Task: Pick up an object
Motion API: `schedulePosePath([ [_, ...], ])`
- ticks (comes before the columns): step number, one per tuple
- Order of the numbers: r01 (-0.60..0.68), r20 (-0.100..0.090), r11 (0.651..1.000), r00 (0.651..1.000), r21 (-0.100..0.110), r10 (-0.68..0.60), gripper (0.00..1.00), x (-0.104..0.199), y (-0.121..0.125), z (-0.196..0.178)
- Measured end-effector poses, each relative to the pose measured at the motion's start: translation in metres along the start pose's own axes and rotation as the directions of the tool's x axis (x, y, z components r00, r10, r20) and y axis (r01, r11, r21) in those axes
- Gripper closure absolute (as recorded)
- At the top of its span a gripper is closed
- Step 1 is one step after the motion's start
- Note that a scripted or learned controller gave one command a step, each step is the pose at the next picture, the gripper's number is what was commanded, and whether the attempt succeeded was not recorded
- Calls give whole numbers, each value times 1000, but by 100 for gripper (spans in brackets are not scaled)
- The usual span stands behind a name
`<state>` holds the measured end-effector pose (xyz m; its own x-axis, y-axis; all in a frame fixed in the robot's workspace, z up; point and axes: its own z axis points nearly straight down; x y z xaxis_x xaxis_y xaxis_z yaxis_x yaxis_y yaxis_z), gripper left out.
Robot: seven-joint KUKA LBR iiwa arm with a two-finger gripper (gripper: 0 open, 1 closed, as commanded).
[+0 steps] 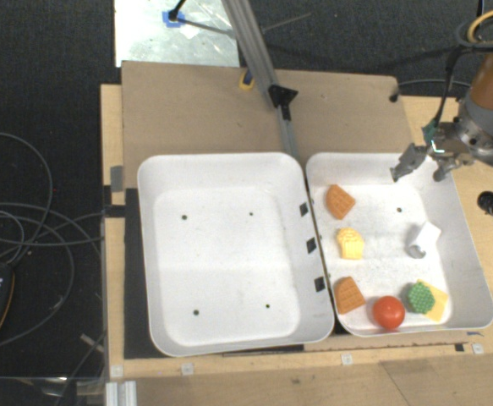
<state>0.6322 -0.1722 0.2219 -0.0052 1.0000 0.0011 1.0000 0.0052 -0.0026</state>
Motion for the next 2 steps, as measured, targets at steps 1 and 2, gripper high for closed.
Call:
schedulePosePath([
  [1, 2, 2, 1000, 1000, -4, -2, 0, 0, 1, -3],
  [2, 2, 0, 1000, 1000, 0, -2, 0, 7, 8, 52],
])
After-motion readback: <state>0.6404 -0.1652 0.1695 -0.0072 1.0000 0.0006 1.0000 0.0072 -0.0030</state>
